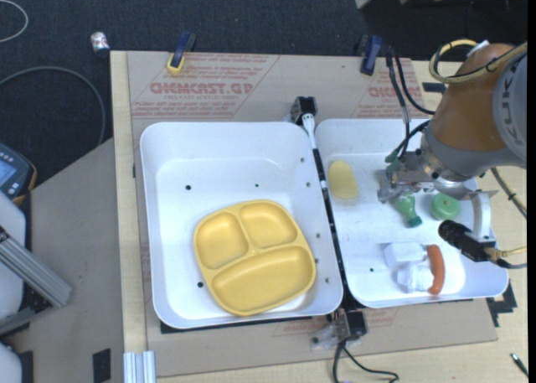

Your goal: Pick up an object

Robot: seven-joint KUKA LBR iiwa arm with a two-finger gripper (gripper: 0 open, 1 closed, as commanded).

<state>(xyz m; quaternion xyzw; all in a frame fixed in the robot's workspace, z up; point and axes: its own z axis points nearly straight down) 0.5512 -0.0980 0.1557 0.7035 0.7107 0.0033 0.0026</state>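
The gripper (408,191) is positioned low in the right bin (368,276), directly above the green object (409,209); finger state cannot be determined. The object's long axis runs toward the bin's front edge.

Bright even light, slightly soft focus

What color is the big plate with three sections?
The divided plate is yellow, seen clearly in the camera view, in the left bin.

Grey arm (469,151), orange band, yellow + black cables.
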